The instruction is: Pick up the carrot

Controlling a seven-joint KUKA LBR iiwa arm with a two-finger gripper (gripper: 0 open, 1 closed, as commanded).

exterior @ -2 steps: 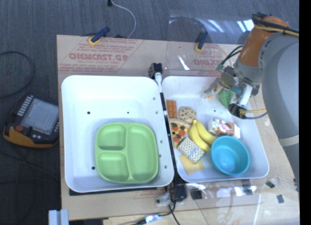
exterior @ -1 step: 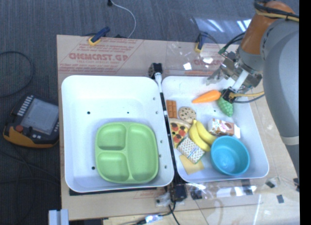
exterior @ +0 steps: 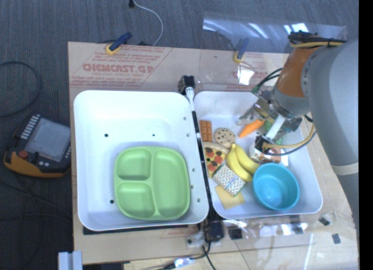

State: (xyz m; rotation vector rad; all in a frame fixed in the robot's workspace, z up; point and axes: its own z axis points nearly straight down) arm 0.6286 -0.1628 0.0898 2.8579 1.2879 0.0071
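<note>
- Pincer (exterior: 263, 130): one, on the grey arm with the orange band, low over the right bin; its fingers are lost in cables and dark parts, so how far it is open, and whether it grips anything, cannot be told.
- Carrot (exterior: 250, 128): one, orange, lying at a slant in the right bin (exterior: 224, 104), just beside the pincer's left side; its right end is hidden by the pincer.
- White bins: two, side by side on the bench (exterior: 134, 67).
- Green tray (exterior: 152, 182): one, three compartments, in the left bin (exterior: 116, 111).
- Blue bowl (exterior: 275, 186): one, at the near right of the right bin.
- Bananas (exterior: 240, 161): one yellow bunch, between the carrot and the bowl; number of fingers hard to count.
- Cookie (exterior: 222, 136): one, round, left of the carrot.
- Pizza slice (exterior: 213, 155): one, near the bin's left wall.
- Small toy foods below the bananas: several, overlapping, too small to name.
- Handheld controller (exterior: 39, 147): one, on the floor to the left.
</note>
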